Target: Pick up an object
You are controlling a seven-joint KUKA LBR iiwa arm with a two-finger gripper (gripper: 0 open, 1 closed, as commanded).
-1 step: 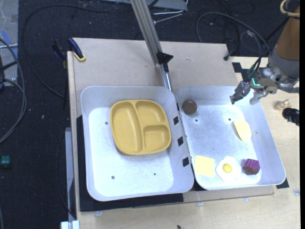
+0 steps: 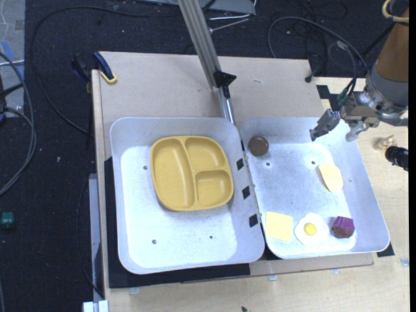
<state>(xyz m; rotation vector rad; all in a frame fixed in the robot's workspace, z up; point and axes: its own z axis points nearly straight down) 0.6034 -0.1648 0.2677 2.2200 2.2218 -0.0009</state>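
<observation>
A: Left bin [image 2: 130, 239]?
B: Yellow tray [image 2: 192, 173].
A: Right bin [image 2: 364, 194]?
B: Two cheese pieces [image 2: 280, 226], egg [image 2: 310, 229], brown ball [image 2: 259, 146], purple lump [image 2: 342, 227].
A: Gripper [image 2: 338, 127]?
B: Above the bin's far edge, jaws spread, holding nothing.

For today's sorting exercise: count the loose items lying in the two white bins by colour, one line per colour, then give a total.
Yellow: 3, the divided plate, the pale wedge, the square slice
White with yellow centre: 1, the fried egg
Brown: 1, the round piece
Purple: 1, the small chunk
Total: 6
</observation>
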